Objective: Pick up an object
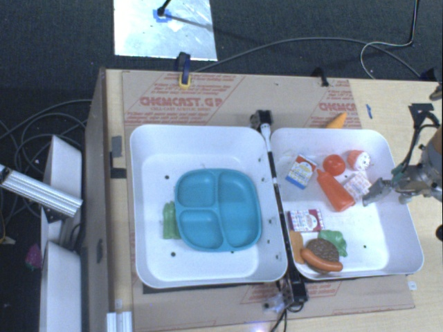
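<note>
Here the claw [379,191] hung over the right edge of the right bin [394,244], reaching in from the right; whether it was open or shut could not be told from above, and nothing showed in its grip. Just to its left lay a small white-and-red packet [357,184], touching an orange bottle [331,184] with a red cap. A blue-and-white carton [300,171] lay beside the bottle near the bin's left wall, and a white-and-red toy [358,160] rested toward the far rim. Nearer the front sat a red-and-white box [305,220], a green leafy piece [336,241], a brown patty [322,249] and a sausage [320,261], the last three bunched together. In the left bin [149,185] a blue divided plate [217,209] filled the middle, with a green item [170,221] against its left side. An orange piece [336,121] lay on the tabletop [208,102] behind the right bin.
</note>
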### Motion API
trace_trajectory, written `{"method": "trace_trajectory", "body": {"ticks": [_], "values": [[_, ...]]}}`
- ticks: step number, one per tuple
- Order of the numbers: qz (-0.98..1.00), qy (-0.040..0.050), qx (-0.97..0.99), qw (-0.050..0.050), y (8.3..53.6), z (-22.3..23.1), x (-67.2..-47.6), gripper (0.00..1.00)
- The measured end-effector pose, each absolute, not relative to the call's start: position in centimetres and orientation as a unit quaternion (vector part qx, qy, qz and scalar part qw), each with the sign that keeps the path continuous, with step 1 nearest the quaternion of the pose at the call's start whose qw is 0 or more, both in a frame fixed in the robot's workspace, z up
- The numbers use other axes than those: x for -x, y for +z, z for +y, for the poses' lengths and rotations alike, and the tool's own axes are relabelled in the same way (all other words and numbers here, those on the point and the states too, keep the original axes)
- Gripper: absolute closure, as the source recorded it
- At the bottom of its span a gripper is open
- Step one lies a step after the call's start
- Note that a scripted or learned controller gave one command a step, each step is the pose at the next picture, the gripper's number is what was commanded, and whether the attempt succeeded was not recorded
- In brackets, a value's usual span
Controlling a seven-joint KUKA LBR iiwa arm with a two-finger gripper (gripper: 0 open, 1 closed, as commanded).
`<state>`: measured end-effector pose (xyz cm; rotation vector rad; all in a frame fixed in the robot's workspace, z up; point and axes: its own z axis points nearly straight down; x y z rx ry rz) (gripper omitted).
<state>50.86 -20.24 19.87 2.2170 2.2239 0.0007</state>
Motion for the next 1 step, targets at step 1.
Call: {"method": "trace_trajectory", "body": {"ticks": [1], "values": [[0.709, 0.0031, -0.705, 0.005, 9.35, -18.07, -58.14, 0.0]]}}
